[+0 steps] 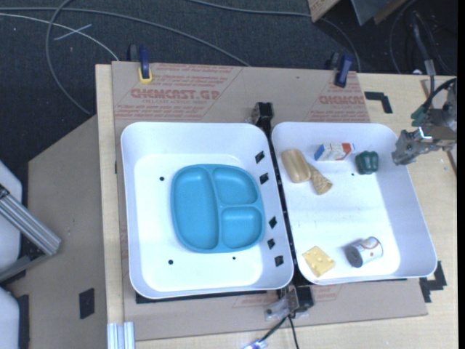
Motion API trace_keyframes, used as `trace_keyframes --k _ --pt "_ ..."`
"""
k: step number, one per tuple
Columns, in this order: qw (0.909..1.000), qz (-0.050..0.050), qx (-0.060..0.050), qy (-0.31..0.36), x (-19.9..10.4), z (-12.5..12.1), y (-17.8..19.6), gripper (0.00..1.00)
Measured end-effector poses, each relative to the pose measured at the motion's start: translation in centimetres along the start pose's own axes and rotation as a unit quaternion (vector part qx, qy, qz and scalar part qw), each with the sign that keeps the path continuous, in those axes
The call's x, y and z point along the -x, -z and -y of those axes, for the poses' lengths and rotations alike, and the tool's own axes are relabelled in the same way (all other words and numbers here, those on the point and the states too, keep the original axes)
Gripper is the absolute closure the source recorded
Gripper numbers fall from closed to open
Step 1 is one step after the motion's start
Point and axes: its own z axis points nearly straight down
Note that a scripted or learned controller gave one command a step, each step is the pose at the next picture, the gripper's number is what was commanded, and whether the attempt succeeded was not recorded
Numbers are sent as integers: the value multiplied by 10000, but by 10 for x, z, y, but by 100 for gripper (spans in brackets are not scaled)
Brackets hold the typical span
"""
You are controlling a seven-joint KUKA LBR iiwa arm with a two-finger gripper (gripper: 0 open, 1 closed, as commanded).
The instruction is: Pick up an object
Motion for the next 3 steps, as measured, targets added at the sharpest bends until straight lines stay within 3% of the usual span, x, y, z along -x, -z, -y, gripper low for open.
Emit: trace_keyframes --k 3 --pt "10000 -24 -42 23 -145 -24 -25 100"
